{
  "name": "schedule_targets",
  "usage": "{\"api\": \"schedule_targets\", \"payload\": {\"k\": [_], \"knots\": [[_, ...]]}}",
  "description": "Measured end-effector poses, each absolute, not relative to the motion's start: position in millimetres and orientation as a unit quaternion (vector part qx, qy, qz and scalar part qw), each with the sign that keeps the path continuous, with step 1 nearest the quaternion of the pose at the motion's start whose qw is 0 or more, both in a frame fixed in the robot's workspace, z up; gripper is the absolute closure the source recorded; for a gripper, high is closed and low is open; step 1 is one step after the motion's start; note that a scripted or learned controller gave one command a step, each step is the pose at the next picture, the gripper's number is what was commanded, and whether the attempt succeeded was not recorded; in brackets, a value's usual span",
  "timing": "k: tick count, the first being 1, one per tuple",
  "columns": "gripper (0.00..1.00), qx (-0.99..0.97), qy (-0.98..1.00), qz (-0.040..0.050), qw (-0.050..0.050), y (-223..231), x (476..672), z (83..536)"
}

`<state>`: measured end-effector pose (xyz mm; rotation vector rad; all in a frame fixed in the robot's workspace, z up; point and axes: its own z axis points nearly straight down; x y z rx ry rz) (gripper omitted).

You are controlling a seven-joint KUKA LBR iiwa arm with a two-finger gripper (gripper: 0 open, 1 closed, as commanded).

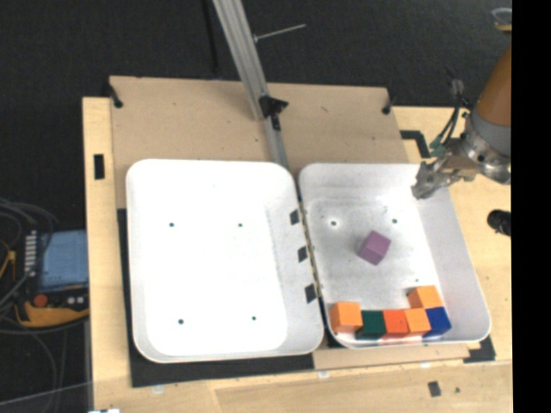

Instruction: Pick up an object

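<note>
A purple block (374, 247) lies alone near the middle of the right bin (448, 231). Along that bin's near edge sits a row of blocks: an orange one (347, 315), a green one (373, 323), another orange one (396, 321), a lighter orange one (417, 319) and a blue one (437, 318), with a brown-orange block (424, 297) just behind them. My gripper (428, 181) hangs over the right bin's far right corner, well away from the purple block. Nothing shows between its fingertips.
The left bin (146, 256) stands beside the right one, with dark clips (303, 252) along the seam. A slanted metal rail (245, 50) runs from the top toward the bins' far edge. Cables and a blue box (65, 261) lie off the bench at left.
</note>
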<state>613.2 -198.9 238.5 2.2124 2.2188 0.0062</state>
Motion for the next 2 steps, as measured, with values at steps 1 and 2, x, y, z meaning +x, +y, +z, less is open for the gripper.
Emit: {"api": "schedule_targets", "payload": {"k": [1,2], "knots": [[1.00,0.706,0.708,0.0012,0.001,-199.6,614.1,254.5],[1.00,0.705,0.709,-0.0004,0.000,-146.4,600.7,242.9]]}}
